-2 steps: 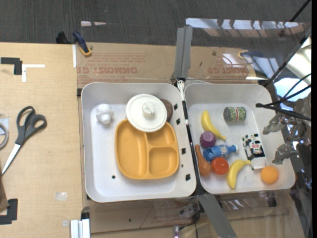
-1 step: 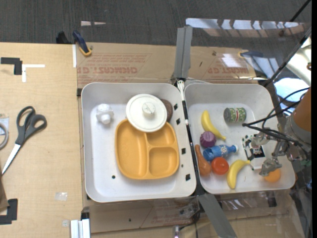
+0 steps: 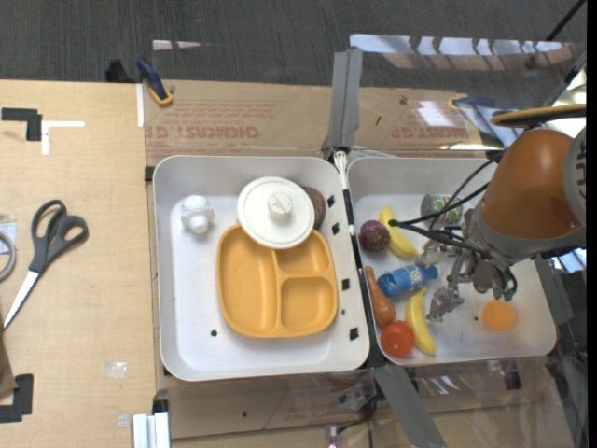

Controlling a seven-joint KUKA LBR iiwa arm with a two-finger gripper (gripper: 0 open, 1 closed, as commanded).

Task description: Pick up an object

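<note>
The gripper (image 3: 446, 301) is seen lowered into the right bin (image 3: 532, 343), beneath the orange band (image 3: 527, 189) of the arm. Whether anything is held cannot be told, as the tip is small and blurred against the white floor.

Just to the gripper's left, a yellow banana (image 3: 420, 320) is laid lengthwise, nearly touching the tip. A blue bottle (image 3: 408, 280) is found up and to the left of it, with a second banana (image 3: 399, 236) and a dark purple fruit (image 3: 374, 236) beyond that. A red tomato (image 3: 397, 339) sits below and to the left, beside a carrot (image 3: 378, 301). An orange ball (image 3: 498, 316) lies just to the right.

Well to the left, in the other bin (image 3: 177, 325), a yellow divided tray (image 3: 275, 283) and a white lid (image 3: 277, 211) are placed.
</note>
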